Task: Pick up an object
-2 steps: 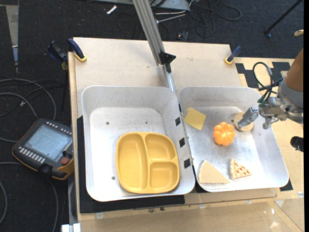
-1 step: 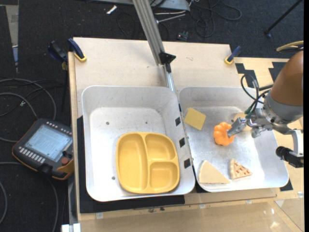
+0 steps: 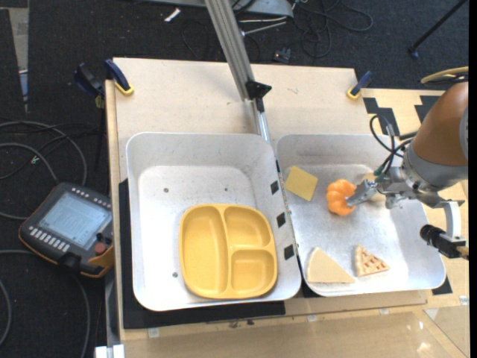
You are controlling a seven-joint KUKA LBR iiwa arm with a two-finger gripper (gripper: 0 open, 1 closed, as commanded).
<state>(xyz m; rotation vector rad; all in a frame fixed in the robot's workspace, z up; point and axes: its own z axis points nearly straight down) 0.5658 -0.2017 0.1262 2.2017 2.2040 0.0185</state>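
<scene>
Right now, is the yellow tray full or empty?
Empty. All three compartments of the yellow tray show bare; the food pieces lie in the right bin.

No legible text or labels anywhere; teach pendant [image 3: 68,230] screen at left too blurred to read.

A pale wooden desk [image 3: 186,95] stands on a dark carpeted floor [image 3: 52,88]. Yellow-tipped clamps grip its far edge, one at the left corner [image 3: 118,77] and one toward the right [image 3: 358,85]. A slanted metal pole [image 3: 231,39] rises from the far middle of the desk, just behind the gap between the bins. To the left of the desk, on the floor, lies a grey and orange teach pendant [image 3: 71,228] with its screen facing up, and black cables [image 3: 37,151] loop near it. More cables and metal parts [image 3: 253,6] lie on the floor beyond the desk.
</scene>
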